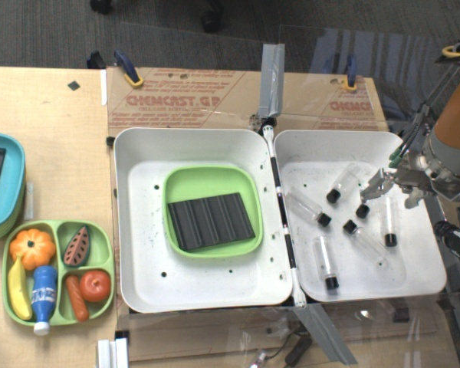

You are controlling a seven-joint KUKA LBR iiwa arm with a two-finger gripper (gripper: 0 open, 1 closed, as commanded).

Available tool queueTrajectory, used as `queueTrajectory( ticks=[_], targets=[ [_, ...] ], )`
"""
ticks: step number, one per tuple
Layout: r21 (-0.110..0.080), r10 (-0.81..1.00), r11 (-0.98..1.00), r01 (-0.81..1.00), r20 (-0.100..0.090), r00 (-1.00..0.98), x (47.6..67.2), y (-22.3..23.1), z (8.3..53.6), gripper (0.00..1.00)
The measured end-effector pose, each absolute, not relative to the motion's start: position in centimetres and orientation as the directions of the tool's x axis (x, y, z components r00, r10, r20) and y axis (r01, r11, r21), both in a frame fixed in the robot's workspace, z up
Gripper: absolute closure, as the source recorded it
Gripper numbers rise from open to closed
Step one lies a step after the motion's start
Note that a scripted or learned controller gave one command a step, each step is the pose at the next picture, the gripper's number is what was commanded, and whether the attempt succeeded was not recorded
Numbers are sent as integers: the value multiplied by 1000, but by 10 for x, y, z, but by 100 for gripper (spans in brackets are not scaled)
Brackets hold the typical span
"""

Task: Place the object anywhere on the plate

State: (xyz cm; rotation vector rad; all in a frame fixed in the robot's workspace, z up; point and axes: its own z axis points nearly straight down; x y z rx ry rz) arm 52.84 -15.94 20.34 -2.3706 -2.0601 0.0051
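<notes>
A green plate lies in the left bin, and a dark grey ridged slab rests flat on it. Several clear tubes with black caps lie scattered in the right bin, among them a tube just below the gripper and a tube near the front. My gripper hovers over the right bin's right side, far from the plate. Its fingers are spread open with nothing between them.
A green divided tray with toy food sits on the wooden bench at the left. A blue tray pokes in at the left edge. Cardboard lies clamped behind the bins, and a metal post rises between them.
</notes>
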Motion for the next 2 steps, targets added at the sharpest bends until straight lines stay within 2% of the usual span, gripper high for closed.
queueTrajectory(
  ticks=[1, 2],
  targets=[
    [-2, 892, -453, 892, -3, 453, 484, -147, 253, 0],
    [-1, 733, -680, 733, -5, 680, 478, -155, 376, 0]
  ],
)
